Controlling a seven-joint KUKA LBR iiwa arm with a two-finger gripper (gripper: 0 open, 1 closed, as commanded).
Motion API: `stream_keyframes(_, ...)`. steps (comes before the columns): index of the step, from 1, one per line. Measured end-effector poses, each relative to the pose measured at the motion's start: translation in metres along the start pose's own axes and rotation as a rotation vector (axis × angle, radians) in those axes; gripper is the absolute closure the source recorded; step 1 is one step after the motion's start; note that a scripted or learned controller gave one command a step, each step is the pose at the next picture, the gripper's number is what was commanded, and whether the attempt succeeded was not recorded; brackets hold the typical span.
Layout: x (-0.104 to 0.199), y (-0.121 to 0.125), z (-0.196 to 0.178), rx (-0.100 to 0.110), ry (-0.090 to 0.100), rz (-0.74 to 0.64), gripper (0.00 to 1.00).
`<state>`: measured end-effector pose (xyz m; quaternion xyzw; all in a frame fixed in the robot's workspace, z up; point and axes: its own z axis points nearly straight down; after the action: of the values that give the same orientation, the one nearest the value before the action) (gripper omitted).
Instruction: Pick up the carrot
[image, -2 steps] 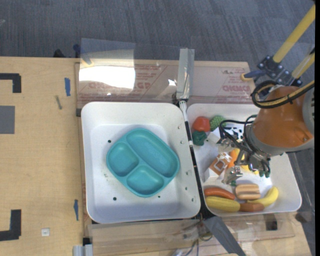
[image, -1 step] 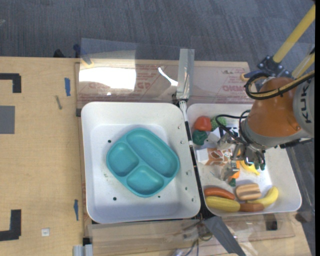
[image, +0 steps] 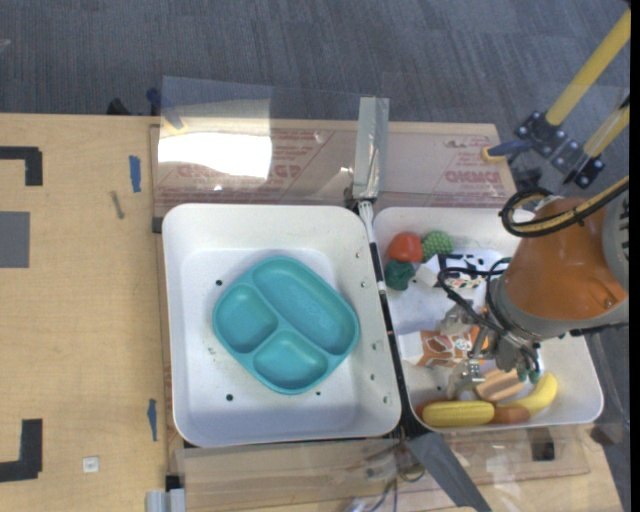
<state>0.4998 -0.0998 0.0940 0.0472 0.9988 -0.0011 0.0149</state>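
The carrot (image: 437, 348), an orange piece, lies in the right bin (image: 580, 352) near the middle of its floor. My gripper (image: 473, 362) is low in that bin, just right of the carrot and close against it. The orange band of the arm (image: 556, 262) hangs over the bin's right half and hides what is below it. Whether the carrot is touched or gripped is not visible.
A teal divided plate (image: 286, 322) lies in the left bin (image: 190, 250). The right bin also holds a red toy (image: 405, 246), a green broccoli (image: 437, 243), a dark green piece (image: 398, 275), a yellow corn cob (image: 458, 412), a banana (image: 545, 393) and a sausage (image: 502, 381).
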Motion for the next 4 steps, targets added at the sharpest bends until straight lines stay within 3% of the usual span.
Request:
stream_keyframes(1, -0.062, -0.019, 0.007, -0.003, 0.019, -0.120, 0.00)
stream_keyframes(2, -0.064, -0.018, -0.004, -0.002, 0.015, -0.122, 1.00)
stream_keyframes(3, -0.091, -0.022, -0.174, -0.002, 0.011, -0.337, 1.00)
stream_keyframes(4, -0.089, -0.022, -0.169, -0.006, 0.021, -0.337, 0.00)
